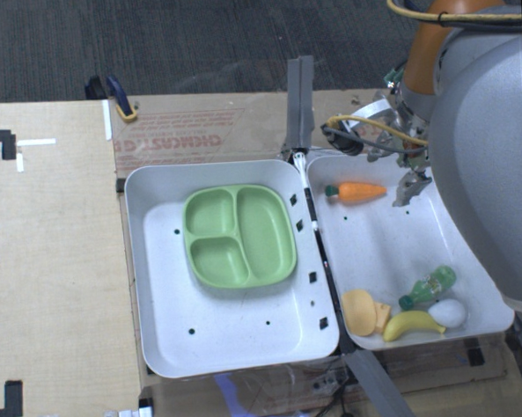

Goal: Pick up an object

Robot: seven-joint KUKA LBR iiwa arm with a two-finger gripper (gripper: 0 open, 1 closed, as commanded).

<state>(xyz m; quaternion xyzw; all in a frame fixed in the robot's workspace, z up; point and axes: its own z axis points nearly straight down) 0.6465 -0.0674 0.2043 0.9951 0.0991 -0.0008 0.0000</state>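
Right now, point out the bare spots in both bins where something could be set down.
Left bin: a bare strip runs along the near wall, below the green divided plate. Right bin: the middle floor is bare, between the carrot and the near corner. That corner is crowded: banana, green bottle, white egg, yellow-orange piece.

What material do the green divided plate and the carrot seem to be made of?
The green divided plate looks like moulded plastic: one even pale green, with smooth rounded rims and a dull sheen. The carrot seems to be a plastic toy: uniform bright orange, a smooth surface and a neat green tip. Neither can be confirmed by look alone.
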